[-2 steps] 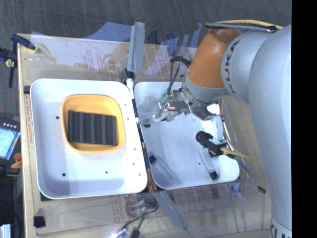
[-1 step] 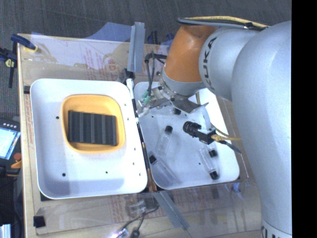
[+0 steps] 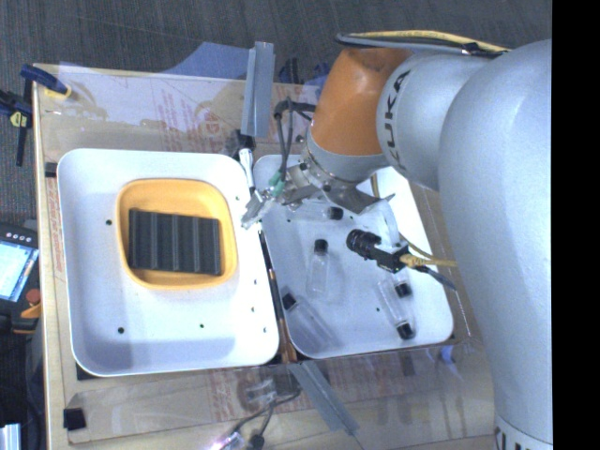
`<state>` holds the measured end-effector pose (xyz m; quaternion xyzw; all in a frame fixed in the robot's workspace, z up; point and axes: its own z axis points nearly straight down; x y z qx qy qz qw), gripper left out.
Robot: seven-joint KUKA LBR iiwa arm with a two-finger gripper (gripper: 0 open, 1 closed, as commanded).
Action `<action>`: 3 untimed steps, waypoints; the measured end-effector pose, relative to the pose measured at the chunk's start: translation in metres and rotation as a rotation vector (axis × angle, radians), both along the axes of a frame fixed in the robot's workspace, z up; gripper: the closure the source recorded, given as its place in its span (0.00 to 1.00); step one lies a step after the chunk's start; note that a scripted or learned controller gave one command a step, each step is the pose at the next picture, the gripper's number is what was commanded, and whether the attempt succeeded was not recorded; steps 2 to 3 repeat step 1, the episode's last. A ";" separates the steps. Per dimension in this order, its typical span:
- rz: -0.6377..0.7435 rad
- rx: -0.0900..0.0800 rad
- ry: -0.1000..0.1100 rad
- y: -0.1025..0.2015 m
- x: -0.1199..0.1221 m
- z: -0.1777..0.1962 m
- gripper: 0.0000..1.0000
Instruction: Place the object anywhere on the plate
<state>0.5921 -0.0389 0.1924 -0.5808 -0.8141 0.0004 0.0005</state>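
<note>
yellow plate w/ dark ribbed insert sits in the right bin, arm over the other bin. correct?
Not quite. The camera view shows the yellow plate with its dark ribbed insert in the left bin, not the right one. The arm is over the other bin, the right bin, where several small clear vials lie.

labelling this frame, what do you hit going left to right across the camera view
Left white bin → yellow plate with its dark ridged insert → gripper at the seam between the bins → right white bin → black-capped clear vials → grey arm.
</note>
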 end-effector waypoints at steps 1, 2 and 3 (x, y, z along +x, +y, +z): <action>-0.032 0.000 -0.002 0.051 0.008 0.000 0.00; -0.032 0.000 -0.002 0.051 0.008 0.000 0.00; -0.032 0.000 -0.002 0.051 0.008 0.000 0.00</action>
